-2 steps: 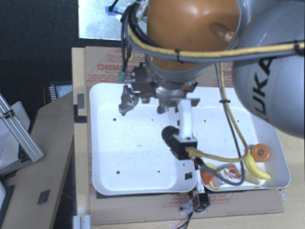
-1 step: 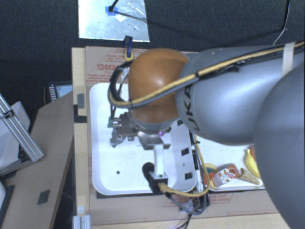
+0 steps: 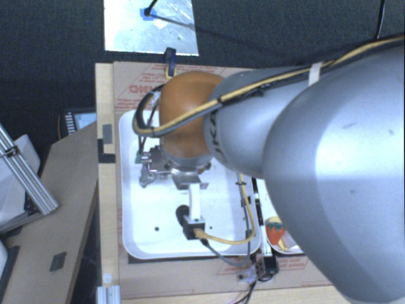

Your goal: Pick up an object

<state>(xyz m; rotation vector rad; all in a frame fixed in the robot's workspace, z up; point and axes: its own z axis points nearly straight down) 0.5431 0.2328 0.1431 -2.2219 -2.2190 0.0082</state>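
Arm (image 3: 316, 157) comes in from the right, orange band (image 3: 183, 116) above the left bin (image 3: 142, 242). Pincer (image 3: 149, 170) sits low over that bin's far-left part. Released or clenched: can't tell. Orange-red object (image 3: 276, 232) lies at the near side of the right bin (image 3: 294, 251), partly hidden by the arm, well apart from the pincer.

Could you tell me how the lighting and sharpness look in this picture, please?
In the camera view, the grey arm looms close to the lens and looks soft; the white bin is brightly, evenly lit, with faint shadow beneath the orange band; the silvery sheet at the top shows patchy glare.
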